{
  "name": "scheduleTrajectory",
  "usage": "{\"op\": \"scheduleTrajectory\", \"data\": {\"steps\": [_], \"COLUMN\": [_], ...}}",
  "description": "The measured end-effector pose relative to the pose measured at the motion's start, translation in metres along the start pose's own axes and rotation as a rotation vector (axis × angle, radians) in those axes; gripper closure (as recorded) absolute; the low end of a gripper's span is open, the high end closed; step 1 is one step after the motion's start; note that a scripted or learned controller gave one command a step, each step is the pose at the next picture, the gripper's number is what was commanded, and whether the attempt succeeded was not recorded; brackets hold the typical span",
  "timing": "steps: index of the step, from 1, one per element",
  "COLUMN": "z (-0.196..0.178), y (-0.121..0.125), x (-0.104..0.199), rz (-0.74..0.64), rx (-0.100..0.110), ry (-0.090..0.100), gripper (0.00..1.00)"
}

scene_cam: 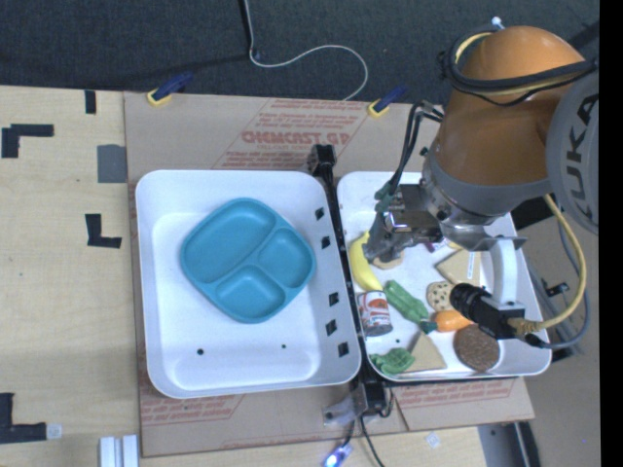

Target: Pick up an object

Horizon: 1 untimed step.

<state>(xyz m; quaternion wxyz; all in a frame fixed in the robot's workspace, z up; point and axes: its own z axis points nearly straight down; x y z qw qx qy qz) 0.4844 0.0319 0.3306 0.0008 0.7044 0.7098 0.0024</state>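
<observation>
Gripper (pixel 386 244) hovered low in right bin (pixel 531 363), finger state hidden, cannot tell | banana (pixel 362 266) just left of it, against bin's left wall | green pepper (pixel 406 301), can (pixel 376 312) nearer front | blue plate (pixel 247 259) lay in left bin (pixel 165 358).

Reaches in from the right, grey arm (pixel 584 154) bulking at the frame's upper right corner. Orange band (pixel 506 105) wraps the wide segment just above the wrist (pixel 467 202), tilted toward the camera. Tool (pixel 384 241) hangs below and to the left of the wrist, pointing down at a slant. Dark, small, finger spacing too blurred to read.
</observation>
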Motion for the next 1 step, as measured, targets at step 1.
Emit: {"op": "scheduleTrajectory", "data": {"steps": [1], "z": [-0.0490], "y": [0.0000], "x": [0.0373], "rz": [0.001], "rx": [0.001], "ry": [-0.001], "gripper": [1.00]}}
